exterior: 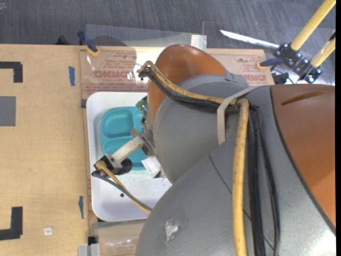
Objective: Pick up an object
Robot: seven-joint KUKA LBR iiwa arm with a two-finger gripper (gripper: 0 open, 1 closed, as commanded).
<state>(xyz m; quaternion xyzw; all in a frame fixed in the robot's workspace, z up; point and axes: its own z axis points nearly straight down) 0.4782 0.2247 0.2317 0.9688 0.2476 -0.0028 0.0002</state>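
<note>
1. A large grey robot arm with a broad orange band (213, 143) fills the right and middle of the scene. It reaches in from the right, and a yellow cable runs along it.
2. A flat tan bench top (42, 143) covers the left side. It carries black corner marks (13, 71) at its far left and near left.
3. Dark grey carpeted floor (160, 4) runs across the far side, beyond the bench.
4. A shallow white rectangular bin (93, 116) sits left of centre. Its left wall and near left corner are in view, and the arm covers its right side.
5. A clear plastic sheet with red lettering (112, 68) lies flat just beyond the bin's far edge.
6. A shallow turquoise plastic tray (117, 124) with two compartments lies flat in the far left part of the white bin. Its right edge disappears under the arm.
7. The gripper (146, 140) is low over the bin, at the tray's right edge, and mostly hidden beneath the wrist. Whether it is open or closed cannot be told, and nothing can be seen held in it.
8. A small white piece (152, 167) lies just near of the tray, at the arm's edge. What it is cannot be told.
9. A short strip of blue tape (71, 76) sticks to the bench, left of the bin's far corner.
</note>
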